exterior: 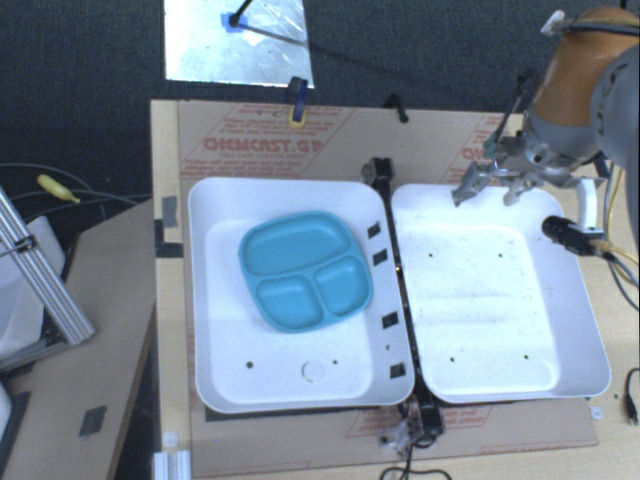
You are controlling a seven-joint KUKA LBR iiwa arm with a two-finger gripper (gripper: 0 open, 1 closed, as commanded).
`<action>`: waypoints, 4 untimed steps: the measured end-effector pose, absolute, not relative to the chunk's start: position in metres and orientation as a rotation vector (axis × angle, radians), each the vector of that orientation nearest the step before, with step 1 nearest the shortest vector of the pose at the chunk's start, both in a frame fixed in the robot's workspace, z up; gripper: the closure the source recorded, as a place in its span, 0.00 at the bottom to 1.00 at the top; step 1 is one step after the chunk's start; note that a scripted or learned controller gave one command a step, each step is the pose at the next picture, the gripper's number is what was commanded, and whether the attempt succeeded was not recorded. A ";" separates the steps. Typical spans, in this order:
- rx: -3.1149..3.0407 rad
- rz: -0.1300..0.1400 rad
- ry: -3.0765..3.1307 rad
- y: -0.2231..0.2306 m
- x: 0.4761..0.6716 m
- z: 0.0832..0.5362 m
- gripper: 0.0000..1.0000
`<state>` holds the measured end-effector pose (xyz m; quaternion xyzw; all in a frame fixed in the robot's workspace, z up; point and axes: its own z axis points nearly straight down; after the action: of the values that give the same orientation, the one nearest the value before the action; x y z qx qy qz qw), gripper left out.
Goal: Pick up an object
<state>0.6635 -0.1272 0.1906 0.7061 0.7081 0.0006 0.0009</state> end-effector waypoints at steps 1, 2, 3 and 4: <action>2.221 -0.001 2.221 -0.125 0.623 0.195 0.00; 2.229 -0.003 2.217 -0.175 0.570 0.080 0.00; 2.207 0.015 2.213 -0.161 0.521 0.253 0.00; 2.210 0.003 2.240 -0.053 0.505 0.203 0.00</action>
<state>0.5049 -0.0529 0.2033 0.7023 0.7118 0.0011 -0.0028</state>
